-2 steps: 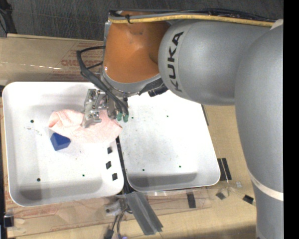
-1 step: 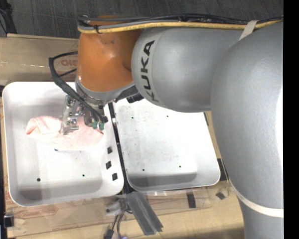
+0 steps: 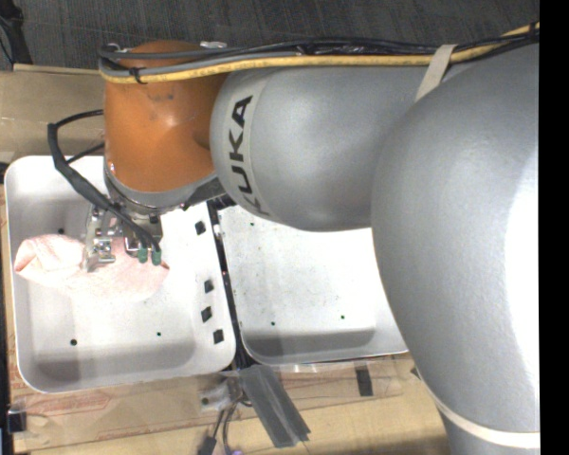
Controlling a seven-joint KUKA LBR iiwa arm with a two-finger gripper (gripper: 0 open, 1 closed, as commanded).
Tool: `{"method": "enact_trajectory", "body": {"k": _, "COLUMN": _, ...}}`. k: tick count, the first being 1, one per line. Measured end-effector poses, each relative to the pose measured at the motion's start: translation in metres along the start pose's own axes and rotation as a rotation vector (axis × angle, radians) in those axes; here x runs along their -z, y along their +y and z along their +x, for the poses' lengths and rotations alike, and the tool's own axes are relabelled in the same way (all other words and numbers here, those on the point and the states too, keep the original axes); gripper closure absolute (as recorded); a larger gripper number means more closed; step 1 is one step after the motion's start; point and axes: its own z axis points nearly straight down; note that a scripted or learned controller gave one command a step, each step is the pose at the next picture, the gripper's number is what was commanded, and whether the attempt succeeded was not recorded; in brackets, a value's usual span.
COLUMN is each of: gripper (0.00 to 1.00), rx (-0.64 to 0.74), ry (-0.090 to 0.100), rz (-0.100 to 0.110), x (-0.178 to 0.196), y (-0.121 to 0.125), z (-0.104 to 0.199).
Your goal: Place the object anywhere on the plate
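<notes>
The pincer [image 3: 123,249] hangs over the left white bin [image 3: 104,358]; whether it is apart or together, I cannot tell. A pale pink crumpled cloth [image 3: 47,259] lies just at its nine o'clock, perhaps touching. "KUKA" reads along the grey arm [image 3: 360,131]. Two bins; the right bin [image 3: 303,339] sits at three o'clock.

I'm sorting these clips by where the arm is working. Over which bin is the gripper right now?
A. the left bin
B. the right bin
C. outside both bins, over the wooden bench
A: the gripper hangs over the left bin, next to a pale pink crumpled object lying near that bin's left wall, while the right bin lies under the arm's grey body.
</notes>
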Motion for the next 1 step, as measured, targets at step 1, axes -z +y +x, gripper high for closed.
{"method": "enact_trajectory", "body": {"k": 1, "gripper": 0.00, "rx": -0.001, "ry": 0.000, "rz": 0.000, "x": 0.0002, "y": -0.0002, "z": -0.0001}}
